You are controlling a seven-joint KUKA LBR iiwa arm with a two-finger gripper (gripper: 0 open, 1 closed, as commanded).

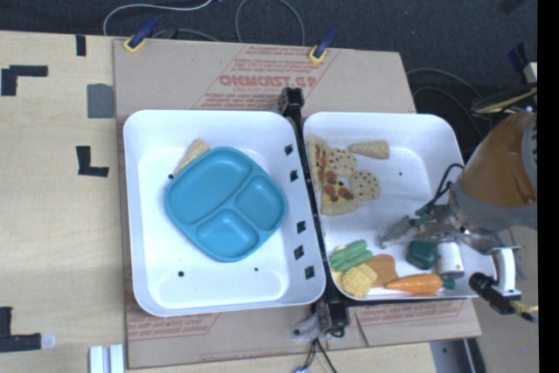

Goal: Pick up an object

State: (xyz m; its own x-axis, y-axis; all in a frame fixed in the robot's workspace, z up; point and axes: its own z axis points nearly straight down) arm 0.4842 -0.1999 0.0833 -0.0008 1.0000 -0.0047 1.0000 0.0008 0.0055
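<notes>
Camera view: I have the gripper (425, 233) low in the right bin (410, 128), by the food toys.
I can't tell its grip; the teal object (423, 254) lies just beside it, so I'd centre over that before closing.

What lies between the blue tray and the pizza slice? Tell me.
In the camera view, the black divider where the two bins meet runs between the blue tray and the pizza slice, along with bare white bin floor.
</notes>
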